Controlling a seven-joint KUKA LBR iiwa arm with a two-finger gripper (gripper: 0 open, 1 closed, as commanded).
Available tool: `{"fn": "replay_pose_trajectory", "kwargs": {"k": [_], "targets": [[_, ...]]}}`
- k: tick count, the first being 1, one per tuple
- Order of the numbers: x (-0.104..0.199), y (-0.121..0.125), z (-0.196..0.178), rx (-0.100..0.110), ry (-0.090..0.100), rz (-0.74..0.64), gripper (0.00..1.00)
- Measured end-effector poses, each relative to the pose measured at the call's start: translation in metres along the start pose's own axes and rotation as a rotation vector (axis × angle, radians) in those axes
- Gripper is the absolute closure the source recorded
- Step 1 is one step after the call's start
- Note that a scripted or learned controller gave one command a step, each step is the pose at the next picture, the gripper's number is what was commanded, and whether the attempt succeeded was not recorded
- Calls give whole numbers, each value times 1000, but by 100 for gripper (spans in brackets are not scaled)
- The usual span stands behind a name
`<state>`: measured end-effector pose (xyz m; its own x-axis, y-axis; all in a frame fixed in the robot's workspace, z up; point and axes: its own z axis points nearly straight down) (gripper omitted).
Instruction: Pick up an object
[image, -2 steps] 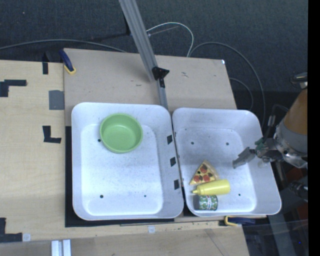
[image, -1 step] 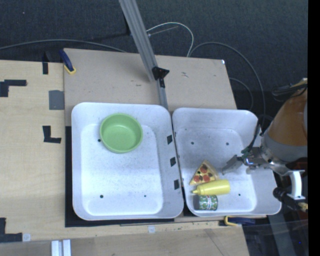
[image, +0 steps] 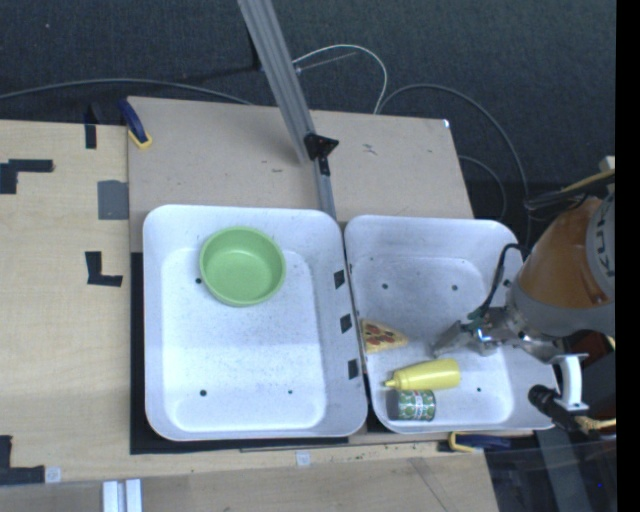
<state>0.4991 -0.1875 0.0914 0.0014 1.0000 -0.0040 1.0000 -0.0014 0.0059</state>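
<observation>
Just now the gripper (image: 452, 340) hangs low in the right bin (image: 420, 245), its tip pointing left. The yellow mustard bottle (image: 424, 376) lies directly nearward of it, just beside, long axis running left to right with the nozzle to the left. A small green can (image: 412, 405) sits touching the bottle's near side, and a pizza slice toy (image: 380, 335) lies to the left of the tip. Whether the fingers are released or clenched I cannot tell; they look blurred, perhaps slightly parted. A green bowl (image: 242, 266) rests in the left bin (image: 240, 400).
</observation>
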Motion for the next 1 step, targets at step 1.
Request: {"fn": "replay_pose_trajectory", "kwargs": {"k": [1], "targets": [[1,0,-9,1,0,-3,100]]}}
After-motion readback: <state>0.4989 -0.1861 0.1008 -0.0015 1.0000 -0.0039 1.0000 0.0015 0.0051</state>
